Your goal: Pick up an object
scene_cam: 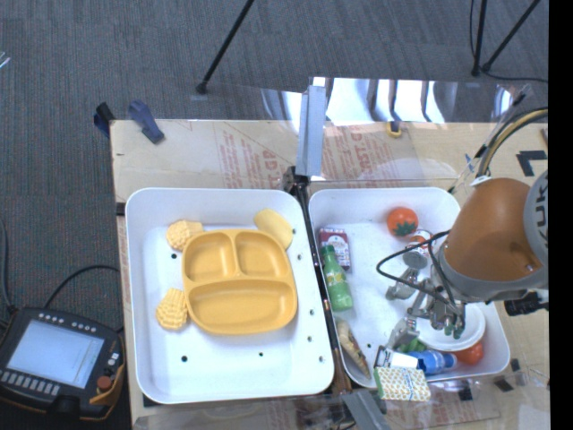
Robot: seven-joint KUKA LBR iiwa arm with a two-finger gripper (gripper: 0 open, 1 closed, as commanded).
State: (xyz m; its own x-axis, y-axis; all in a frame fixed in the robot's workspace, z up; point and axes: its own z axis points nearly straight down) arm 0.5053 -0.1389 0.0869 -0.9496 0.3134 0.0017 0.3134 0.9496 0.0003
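1. Two bins; the tool hangs low in the right one, over a white bowl.
2. Whether it is apart or together, I cannot tell.
3. Next: settle, clamp, lift.

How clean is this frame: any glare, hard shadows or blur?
Camera view: strong glare on the shiny panel behind the bins; light over both white bins is even with soft shadows; the yellow divided tray reads sharp, while the clutter beneath the gripper is too small and crowded to resolve.
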